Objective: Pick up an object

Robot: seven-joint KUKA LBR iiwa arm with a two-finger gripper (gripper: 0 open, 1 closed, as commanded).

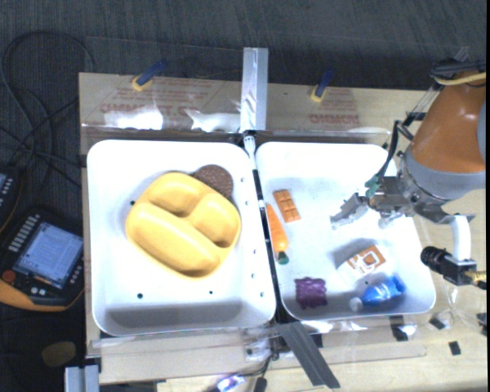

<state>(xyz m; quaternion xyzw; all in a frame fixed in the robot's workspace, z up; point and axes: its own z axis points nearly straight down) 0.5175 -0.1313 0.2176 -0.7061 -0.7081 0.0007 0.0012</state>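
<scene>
gripper [349,211] above the right bin [327,174] — grip state cannot be told; the small box [362,259] lies tilted, so a descent may glance off it.

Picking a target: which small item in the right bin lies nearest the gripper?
The orange-and-white box, just below the gripper; the others lie farther.

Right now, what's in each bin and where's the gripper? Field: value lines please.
left bin: yellow bananas, brown round disc behind them
right bin: orange waffle block, carrot along the left wall, purple grapes, small box, blue bottle
gripper: over right bin, above the small box, nothing between its fingers
arm: enters from right
</scene>
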